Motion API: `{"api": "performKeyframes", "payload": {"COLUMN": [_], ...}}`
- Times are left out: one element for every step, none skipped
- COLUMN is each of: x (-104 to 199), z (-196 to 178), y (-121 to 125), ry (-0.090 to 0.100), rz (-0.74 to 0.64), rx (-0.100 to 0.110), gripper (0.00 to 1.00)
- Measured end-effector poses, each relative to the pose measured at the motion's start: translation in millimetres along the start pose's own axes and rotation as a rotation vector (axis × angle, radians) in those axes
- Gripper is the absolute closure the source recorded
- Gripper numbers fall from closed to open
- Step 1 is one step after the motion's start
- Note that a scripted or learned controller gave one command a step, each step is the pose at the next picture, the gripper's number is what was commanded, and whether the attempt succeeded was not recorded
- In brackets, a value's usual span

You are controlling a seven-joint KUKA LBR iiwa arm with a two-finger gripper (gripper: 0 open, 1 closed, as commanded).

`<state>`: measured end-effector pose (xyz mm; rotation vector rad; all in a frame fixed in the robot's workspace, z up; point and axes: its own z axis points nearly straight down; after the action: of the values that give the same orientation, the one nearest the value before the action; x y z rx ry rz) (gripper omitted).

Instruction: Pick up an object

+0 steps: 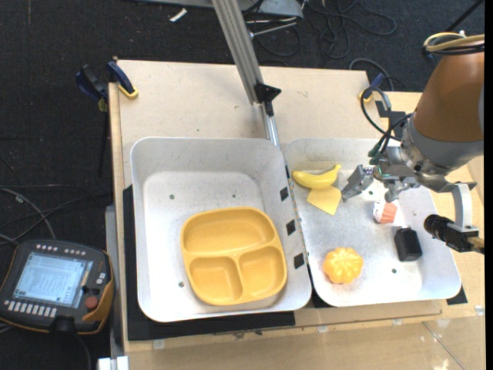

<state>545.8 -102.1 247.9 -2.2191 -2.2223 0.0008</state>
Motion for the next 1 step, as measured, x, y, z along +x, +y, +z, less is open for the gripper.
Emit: {"api": "performKeyframes", "payload": {"x": [-0.1], "z": [-0.1], "y": [0.0], "ry": [0.0], "rz": [0.0], "rx": [-0.001], "gripper": [0.0]}}
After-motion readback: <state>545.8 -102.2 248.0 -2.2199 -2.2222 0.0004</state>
